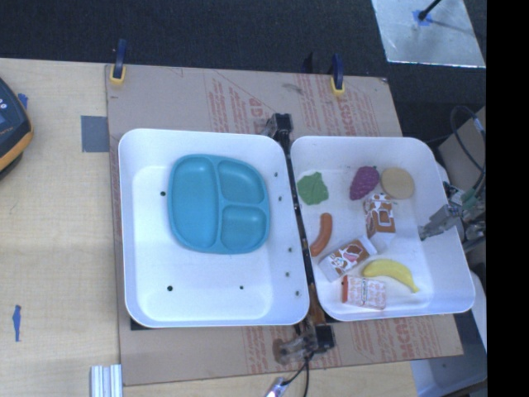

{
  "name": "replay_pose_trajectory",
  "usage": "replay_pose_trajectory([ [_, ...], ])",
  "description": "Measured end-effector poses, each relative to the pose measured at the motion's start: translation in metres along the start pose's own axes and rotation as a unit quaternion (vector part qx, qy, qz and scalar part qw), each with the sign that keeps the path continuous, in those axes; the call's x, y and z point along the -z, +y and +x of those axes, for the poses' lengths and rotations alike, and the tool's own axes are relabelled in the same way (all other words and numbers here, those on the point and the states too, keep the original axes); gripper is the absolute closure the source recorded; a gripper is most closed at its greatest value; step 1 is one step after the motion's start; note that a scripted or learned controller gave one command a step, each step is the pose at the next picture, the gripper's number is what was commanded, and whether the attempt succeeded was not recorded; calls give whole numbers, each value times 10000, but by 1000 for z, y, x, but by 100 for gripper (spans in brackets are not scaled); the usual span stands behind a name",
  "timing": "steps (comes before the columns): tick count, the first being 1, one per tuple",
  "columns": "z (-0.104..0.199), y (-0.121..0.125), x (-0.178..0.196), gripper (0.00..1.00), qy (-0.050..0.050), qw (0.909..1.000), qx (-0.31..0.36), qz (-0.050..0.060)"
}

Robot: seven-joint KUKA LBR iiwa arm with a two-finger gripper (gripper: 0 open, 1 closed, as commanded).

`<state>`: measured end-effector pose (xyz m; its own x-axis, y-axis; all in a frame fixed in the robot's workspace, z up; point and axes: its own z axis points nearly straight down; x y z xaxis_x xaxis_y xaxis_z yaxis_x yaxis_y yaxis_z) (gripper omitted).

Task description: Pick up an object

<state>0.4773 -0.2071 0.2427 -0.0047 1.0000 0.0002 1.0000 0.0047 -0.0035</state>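
Note:
The right bin (430, 300) holds several toy foods. A green leafy piece (312, 188) lies at its left, purple grapes (364, 182) and a tan round bun (397, 183) at the back. A red-brown sausage (321, 233) lies slantwise near the left wall. Two small cartons (381, 215) (346, 257) sit in the middle, a yellow banana (391, 273) and a red-and-white packet (364, 292) at the front. My gripper (433, 226) reaches in over the bin's right rim, to the right of the cartons and above the banana, with nothing seen in it.
The left bin (149, 296) bears a blue divided plate (219, 203). Both bins rest on a brown cardboard sheet (207, 98) clamped at the back. A yellow-and-black device (10, 126) sits at the bench's far left.

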Motion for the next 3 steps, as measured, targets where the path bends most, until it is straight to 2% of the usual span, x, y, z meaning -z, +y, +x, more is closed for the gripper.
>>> replay_pose_trajectory([
  [1, 16, 99, -99, 0, -4, 10000, 8, 7],
  [2, 71, 126, -149, 0, -17, 10000, 11, -21],
  [3, 54, 180, -150, 0, 2, 10000, 1, -8],
])
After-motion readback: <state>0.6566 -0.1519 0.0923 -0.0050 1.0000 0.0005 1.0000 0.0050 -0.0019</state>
